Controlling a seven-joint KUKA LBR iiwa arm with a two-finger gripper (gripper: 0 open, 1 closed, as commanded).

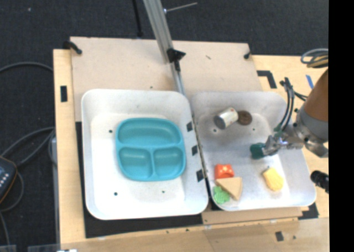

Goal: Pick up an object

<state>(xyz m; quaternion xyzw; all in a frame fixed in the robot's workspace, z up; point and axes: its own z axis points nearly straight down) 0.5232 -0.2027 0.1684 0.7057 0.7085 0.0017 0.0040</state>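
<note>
Arm: in from the right edge, grey body with the orange band just showing at the far right, wrist dipped over the right bin.
Gripper: down low over the right bin's middle-right, metal fingers pointing left.
Teal object: small, dark green-blue, right at the gripper's tip, touching it or very nearly.
Jaws: cannot tell. The tip is a blur of metal against the teal object, so whether they pinch it or merely sit beside it is not clear from here.
Yellow piece: on the bin floor, near side, just below the gripper, apart from it.
Metal cup: lying on its side toward the far side of the right bin, open end facing left and down.
Brown disc: just right of the cup, touching or almost.
Near-left corner of the right bin: an orange-red block, a tan wedge against it on the near side, a green piece tucked at the wedge's left.
Left bin: holds a teal divided plate, three compartments, lying flat in the middle.
Bench: tan board under both bins, a slanted aluminium rail running from the far side down to the gap between them.
</note>
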